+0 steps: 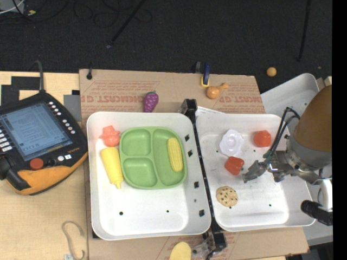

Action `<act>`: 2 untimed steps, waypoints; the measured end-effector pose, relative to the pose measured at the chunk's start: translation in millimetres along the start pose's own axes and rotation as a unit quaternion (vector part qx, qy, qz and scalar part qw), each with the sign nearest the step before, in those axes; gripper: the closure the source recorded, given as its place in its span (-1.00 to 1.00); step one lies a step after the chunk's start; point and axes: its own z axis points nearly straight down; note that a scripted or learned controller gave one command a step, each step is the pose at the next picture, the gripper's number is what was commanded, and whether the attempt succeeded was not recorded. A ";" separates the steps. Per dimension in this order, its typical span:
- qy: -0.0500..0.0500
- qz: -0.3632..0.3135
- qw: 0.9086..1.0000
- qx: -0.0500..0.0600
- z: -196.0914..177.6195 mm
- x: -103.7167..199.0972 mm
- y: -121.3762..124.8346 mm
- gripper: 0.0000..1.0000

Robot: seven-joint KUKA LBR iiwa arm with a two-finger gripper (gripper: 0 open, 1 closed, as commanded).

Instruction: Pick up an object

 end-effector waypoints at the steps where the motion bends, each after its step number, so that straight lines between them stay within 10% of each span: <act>1: 0.000 0.001 1.000 0.001 53.3 -6.7 -3.3 -1.00; 2: 0.000 0.001 1.000 -0.003 98.8 -5.2 -1.8 -1.00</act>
